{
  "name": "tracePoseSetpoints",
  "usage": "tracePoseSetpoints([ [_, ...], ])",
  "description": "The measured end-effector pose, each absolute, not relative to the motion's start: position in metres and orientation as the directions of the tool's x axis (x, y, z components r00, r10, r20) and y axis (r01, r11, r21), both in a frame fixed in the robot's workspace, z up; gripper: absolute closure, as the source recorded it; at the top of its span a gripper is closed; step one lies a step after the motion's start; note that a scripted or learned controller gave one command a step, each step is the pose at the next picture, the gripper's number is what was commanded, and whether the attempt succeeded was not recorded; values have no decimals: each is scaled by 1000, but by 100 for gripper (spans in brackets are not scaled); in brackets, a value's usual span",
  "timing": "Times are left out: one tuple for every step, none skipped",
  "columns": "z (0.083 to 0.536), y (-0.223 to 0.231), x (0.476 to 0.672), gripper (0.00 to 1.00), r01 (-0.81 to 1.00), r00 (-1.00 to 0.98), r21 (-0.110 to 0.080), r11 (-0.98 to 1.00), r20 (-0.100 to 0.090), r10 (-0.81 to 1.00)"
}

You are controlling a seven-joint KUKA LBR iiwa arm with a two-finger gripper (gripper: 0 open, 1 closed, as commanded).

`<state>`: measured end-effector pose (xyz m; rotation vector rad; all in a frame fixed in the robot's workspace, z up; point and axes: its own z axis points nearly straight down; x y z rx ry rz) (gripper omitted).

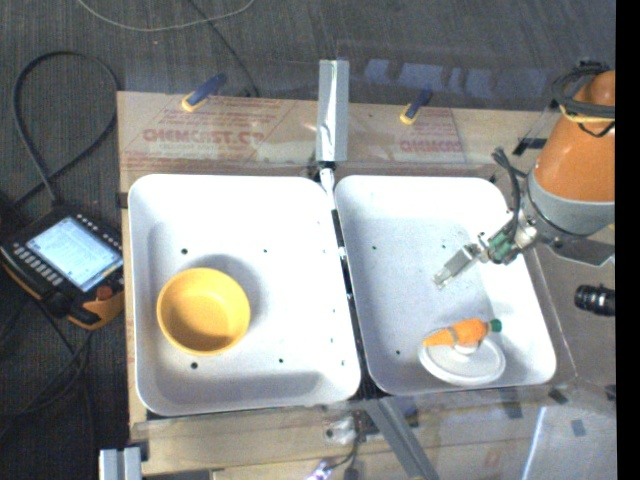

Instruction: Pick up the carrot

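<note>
An orange carrot (458, 334) with a green tip lies across a small white plate (462, 365) near the front edge of the right bin (400, 228). My gripper (455, 265) hangs over the middle of that bin, behind and slightly left of the carrot and well apart from it. It reaches in from the right on a thin grey finger assembly. Nothing is visible between the fingers.
A yellow bowl (204, 310) sits in the left bin (240, 208). The arm's orange and grey body (580, 158) rises at the right edge. A teach pendant (65, 258) with cables lies on the floor to the left. A metal post (332, 108) stands behind the bins.
</note>
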<state>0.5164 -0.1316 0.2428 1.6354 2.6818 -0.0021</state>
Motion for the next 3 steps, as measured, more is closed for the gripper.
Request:
tracePoseSetpoints([
  [96,-154,484,0,919,-394,1,394,-1,919],
  [105,-153,486,100,919,-395,5,395,-2,919],
  [105,-153,486,0,919,-395,4,395,-2,919],
])
